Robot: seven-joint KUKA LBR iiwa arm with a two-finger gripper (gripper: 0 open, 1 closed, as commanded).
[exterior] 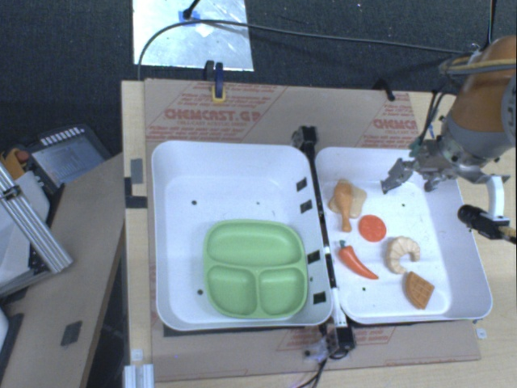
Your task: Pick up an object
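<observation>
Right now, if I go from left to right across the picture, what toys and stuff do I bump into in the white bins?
green tray → chicken leg → red slice → shrimp → waffle piece. The chili pepper overlaps the chicken leg and the slice sideways, so I left it out.

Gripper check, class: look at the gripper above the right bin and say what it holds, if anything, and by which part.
Nothing is held. The gripper hangs over the back of the right bin, its fingers open with nothing between them, apart from the chicken drumstick.

bench (pixel 266 103) carries two white bins side by side: left bin (pixel 174 217), right bin (pixel 456 257).
</observation>
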